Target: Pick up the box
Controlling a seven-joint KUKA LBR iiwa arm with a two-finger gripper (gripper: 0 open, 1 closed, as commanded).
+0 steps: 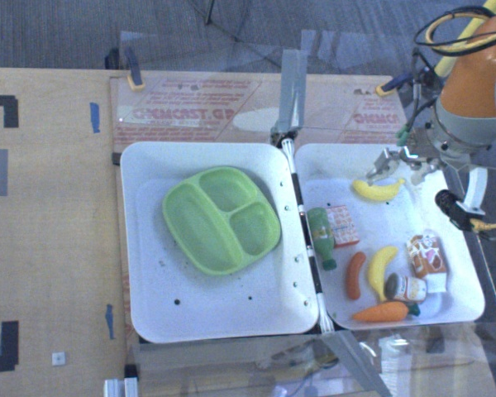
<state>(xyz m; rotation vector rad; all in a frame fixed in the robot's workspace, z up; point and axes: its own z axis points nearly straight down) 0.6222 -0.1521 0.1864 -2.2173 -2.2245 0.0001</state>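
Observation:
The box (341, 226) is small, red and white, and lies flat in the right bin (471, 308) near its left wall, touching a green bottle (319, 236). My gripper (395, 167) hangs at the far side of that bin, up and to the right of the box and well apart from it. Its fingers are spread open just above a yellow banana (379, 191), with nothing between them.
The right bin also holds a red-and-white carton (426, 255), a second banana (381, 270), a red sausage (355, 275), a small jar (410, 289) and a carrot (384, 311). A green divided plate (221, 220) lies in the left bin (149, 304).

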